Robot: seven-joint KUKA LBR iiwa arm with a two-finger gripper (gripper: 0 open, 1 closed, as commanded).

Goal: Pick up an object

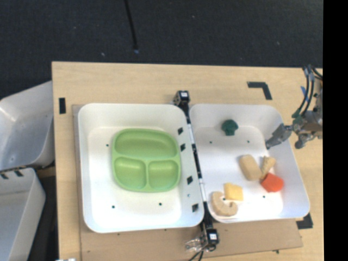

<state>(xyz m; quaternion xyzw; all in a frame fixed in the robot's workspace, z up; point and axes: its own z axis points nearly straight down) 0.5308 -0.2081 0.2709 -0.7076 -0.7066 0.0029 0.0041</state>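
The bench was a light wood-coloured board with black corner marks on its top face. Two shallow white bins lay directly on it, side by side and touching along a central seam. The left bin sat toward the bench's left half; the right bin sat toward its right edge. Small black fittings stood on the bench at the near and far ends of the seam.

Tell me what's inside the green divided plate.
The green divided plate in the left bin shows three bare compartments, nothing in them. Whatever lies beneath the plate is covered.
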